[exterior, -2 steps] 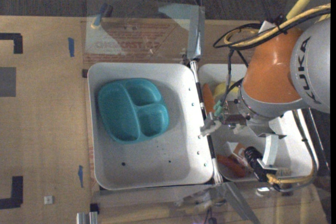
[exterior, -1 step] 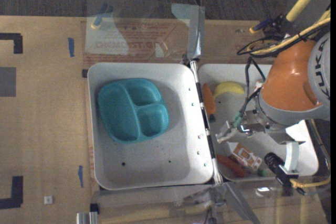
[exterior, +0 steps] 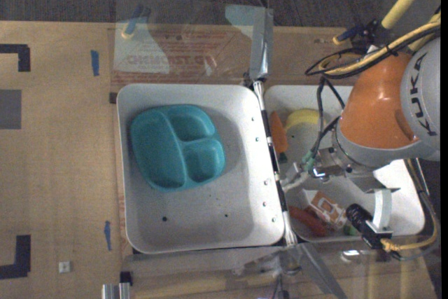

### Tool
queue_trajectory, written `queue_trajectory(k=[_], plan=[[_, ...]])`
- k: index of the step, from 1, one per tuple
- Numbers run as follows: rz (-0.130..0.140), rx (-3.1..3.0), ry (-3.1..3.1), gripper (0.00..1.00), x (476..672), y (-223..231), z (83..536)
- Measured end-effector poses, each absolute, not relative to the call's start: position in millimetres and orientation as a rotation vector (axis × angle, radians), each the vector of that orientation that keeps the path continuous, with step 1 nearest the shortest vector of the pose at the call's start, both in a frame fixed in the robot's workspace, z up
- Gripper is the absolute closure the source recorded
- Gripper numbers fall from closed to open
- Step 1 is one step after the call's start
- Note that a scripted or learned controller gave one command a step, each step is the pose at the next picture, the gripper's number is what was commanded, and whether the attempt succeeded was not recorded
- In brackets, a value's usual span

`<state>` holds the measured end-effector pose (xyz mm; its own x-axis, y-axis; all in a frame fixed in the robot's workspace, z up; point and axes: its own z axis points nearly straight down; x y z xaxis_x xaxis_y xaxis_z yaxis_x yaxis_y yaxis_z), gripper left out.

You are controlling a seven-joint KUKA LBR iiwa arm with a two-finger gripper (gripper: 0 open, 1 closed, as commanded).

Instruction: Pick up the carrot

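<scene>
Orange-banded arm hangs over the right bin, its end effector in a state I cannot tell, just right of the carrot lying lengthwise along that bin's left edge

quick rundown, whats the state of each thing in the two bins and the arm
carrot: lying along the right bin's left wall, not lifted
teal plate: flat in the left bin, compartments bare
yellow item: resting at the right bin's upper part, partly behind the arm
red item: lying at the right bin's lower edge
arm: reaching down over the right bin
pincer: low in the right bin beside the carrot, nothing seen held
</scene>
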<state>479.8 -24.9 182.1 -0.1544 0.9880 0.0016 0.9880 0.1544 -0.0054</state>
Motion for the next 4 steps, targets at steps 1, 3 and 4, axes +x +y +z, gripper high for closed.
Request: queue_trajectory(k=[1,3,4], plan=[[0.005,-1.989,-2.426,0.0,479.6,-39.4,182.0],[0.005,-1.877,-2.513,0.0,539.9,-20.3,182.2],[0.007,-1.88,-2.511,1.0,541.2,-22.1,189.9]])
